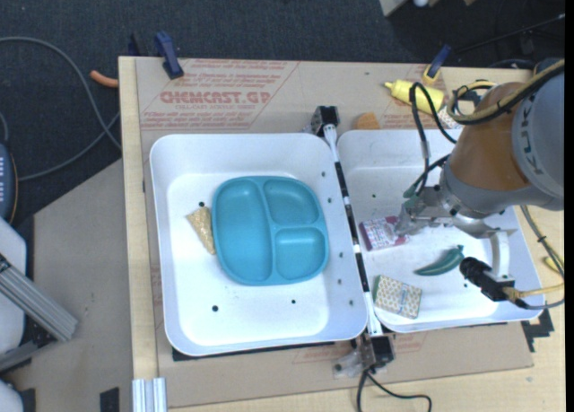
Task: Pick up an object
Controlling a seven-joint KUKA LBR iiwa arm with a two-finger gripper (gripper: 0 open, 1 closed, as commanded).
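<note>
Down in the right bin (386, 163) the gripper (414, 215) sits low, its tip touching or just above the right end of one pink packet (378, 234), which lies near the bin's left wall. Whether the gripper is open or clenched cannot be told, and nothing is seen held. That bin has three things: the packet, one green curved piece (439, 263) to its right, and one patterned tan square (397, 296) nearer the front corner, all apart from each other. The left bin (170, 222) has two: one blue divided plate (269, 226) with three wells, and one tan piece (203, 226) touching its left edge. Two blue clamps (168, 53) (437, 62) grip the bench (233, 96) at the back.
</note>
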